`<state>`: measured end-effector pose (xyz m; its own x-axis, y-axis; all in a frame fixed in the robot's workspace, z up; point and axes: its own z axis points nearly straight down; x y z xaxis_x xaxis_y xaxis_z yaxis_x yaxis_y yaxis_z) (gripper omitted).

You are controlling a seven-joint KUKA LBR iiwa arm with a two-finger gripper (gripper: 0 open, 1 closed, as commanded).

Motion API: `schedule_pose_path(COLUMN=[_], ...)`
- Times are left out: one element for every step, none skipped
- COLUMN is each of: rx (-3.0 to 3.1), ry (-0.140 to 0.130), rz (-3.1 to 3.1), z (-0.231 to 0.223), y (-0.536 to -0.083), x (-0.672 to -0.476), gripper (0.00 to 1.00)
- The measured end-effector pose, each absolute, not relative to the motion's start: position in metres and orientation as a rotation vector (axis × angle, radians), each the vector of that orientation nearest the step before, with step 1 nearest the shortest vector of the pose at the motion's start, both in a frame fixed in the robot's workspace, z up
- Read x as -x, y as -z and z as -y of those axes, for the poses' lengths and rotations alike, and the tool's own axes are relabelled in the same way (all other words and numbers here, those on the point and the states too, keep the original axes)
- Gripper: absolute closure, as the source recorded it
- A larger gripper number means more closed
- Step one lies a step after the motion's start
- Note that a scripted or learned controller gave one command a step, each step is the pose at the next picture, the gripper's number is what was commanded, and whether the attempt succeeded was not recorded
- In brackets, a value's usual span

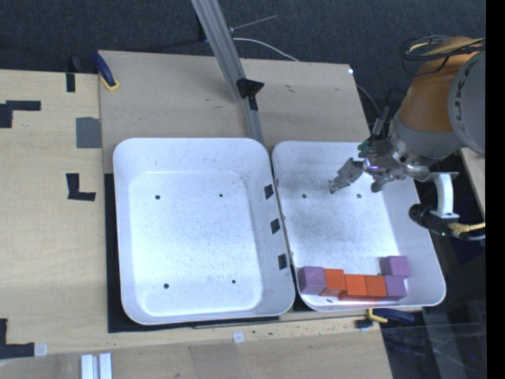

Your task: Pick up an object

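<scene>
1. Your gripper [364, 178] hangs over the upper part of the right bin [410, 235], fingers spread, pinching nothing.
2. The blocks [355, 283], purple and orange, lie packed in a row against that bin's near wall, well apart from the gripper.
3. Aim for an end block; the wall and touching neighbours leave little finger room.
4. Descend straight, close only once astride.

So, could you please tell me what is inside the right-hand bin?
The right bin holds purple and orange blocks clustered along its near edge. The gripper hangs over its far part, hiding a patch of floor.
</scene>
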<state>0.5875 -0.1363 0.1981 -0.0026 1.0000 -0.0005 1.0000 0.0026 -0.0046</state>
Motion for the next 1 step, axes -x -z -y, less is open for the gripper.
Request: schedule_pose_path(rx=[2.221], ry=[0.002], rz=[2.226], z=[0.1402], y=[-0.2369], x=[-0.6073], gripper=[0.0])
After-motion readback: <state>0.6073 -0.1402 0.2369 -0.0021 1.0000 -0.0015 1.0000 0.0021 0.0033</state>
